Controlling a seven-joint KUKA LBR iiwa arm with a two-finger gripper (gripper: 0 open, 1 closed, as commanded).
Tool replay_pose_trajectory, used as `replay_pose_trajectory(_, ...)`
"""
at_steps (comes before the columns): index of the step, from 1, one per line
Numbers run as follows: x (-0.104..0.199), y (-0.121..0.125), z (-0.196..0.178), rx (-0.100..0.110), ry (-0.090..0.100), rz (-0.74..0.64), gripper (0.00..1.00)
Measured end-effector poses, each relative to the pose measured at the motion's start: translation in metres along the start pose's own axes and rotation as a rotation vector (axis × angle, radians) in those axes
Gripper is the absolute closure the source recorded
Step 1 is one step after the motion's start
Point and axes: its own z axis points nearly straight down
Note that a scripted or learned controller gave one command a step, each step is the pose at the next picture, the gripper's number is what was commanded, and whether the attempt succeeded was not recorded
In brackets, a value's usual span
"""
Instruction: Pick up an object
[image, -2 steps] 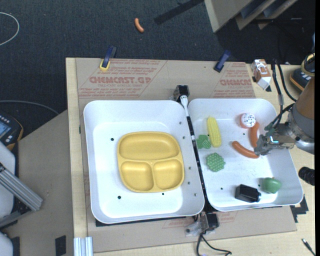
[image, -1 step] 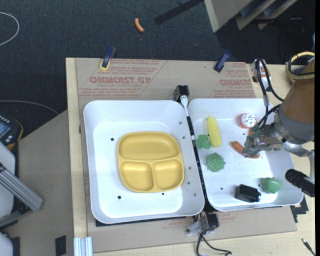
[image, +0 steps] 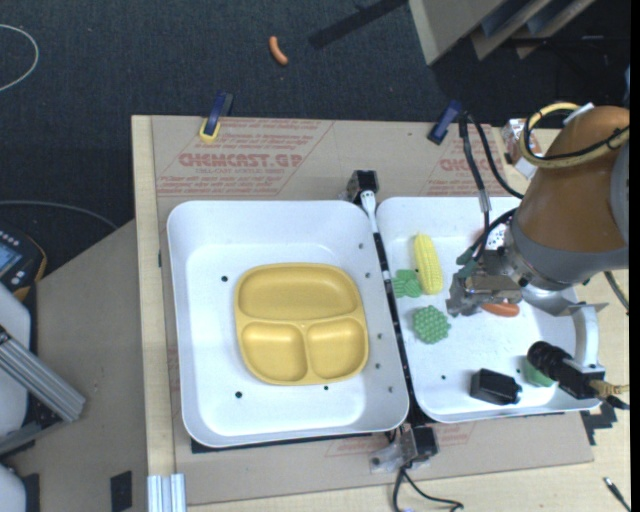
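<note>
The claw (image: 470, 292), its state impossible to tell, hangs over the right white bin (image: 450, 400); corn cob (image: 428, 262) just beside, dark carpet (image: 100, 70) beyond.

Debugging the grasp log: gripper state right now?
Gripper: cannot be told from this view; it sits low in the right bin beside the green ball, nothing seen held.

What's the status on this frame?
Gripper low in right bin, nothing seen held. Corn cob and green ball nearby.
</note>
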Motion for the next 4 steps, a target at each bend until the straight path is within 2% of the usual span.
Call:
replay_pose_trajectory(1,0.025,-0.011,0.014,0.002,-0.001,0.004,1.00)
replay_pose_trajectory(2,0.020,-0.003,0.005,-0.004,-0.004,0.007,1.00)
replay_pose_trajectory(3,0.033,-0.015,0.012,0.002,-0.002,0.006,1.00)
replay_pose_trajectory(4,0.029,-0.007,-0.005,-0.003,-0.003,0.007,1.00)
